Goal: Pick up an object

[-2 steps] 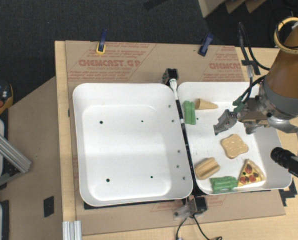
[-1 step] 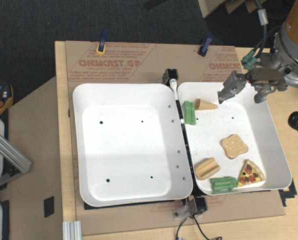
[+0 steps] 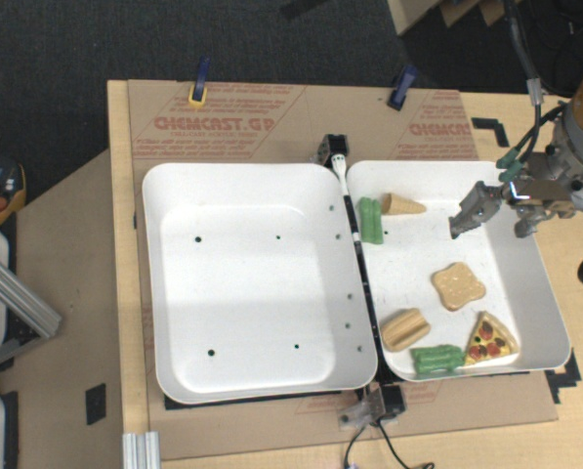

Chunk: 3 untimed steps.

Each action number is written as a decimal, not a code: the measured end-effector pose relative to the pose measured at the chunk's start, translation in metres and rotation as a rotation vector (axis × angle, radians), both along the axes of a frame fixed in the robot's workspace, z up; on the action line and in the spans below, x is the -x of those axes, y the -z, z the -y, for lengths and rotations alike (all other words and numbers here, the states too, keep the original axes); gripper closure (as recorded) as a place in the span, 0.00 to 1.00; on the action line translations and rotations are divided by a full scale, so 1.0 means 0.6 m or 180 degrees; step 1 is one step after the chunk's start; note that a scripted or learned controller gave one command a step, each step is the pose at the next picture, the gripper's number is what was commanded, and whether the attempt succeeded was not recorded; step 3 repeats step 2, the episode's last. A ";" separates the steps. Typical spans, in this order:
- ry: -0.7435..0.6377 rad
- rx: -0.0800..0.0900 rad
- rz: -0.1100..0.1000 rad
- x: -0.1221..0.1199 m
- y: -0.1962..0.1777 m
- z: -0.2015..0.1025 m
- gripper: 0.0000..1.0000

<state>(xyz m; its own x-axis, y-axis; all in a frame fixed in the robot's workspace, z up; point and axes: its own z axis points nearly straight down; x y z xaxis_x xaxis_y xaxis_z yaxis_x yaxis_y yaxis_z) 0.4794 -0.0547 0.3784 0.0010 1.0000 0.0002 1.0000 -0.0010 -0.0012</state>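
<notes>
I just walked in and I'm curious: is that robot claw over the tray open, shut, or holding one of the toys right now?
Gripper: open, fingers spread apart, nothing between them, above the right bin.

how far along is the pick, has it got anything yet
Nothing looks picked yet. The pincer hangs open over the upper part of the right bin, with nothing between its fingers. The toy foods all lie on the bin floor: the cone, green stick, toast, bread roll, pizza slice and green piece. Left to do: descend, close on one, lift.
</notes>
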 end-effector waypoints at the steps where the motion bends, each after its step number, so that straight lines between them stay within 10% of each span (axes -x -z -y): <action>1: 0.0002 0.0001 -0.0003 0.000 0.043 0.067 0.00; 2: -0.0015 0.0002 0.0023 -0.005 -0.068 -0.069 0.00; 3: -0.0015 0.0002 0.0023 -0.005 -0.068 -0.069 0.00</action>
